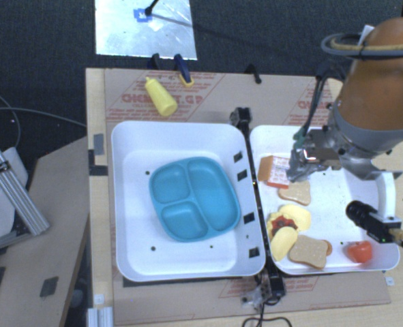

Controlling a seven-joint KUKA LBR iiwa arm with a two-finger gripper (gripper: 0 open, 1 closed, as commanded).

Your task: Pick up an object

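My gripper (301, 169) hangs over the right bin (332, 213), just above a small toast slice (296, 194) and beside an orange and white packet (274, 170). Nothing shows between its fingers from this angle. Lower in the same bin lie a yellow banana-like piece (285, 240), a red and yellow toy piece (281, 222), a larger bread slice (309, 252) and a red tomato (359, 251).
The left bin (136, 148) holds a blue divided plate (193, 197). A yellow bottle (160, 97) lies on the cardboard behind the bins. A shiny metal sheet (145, 19) sits further back. The arm's orange body (382, 80) looms over the right bin's far side.
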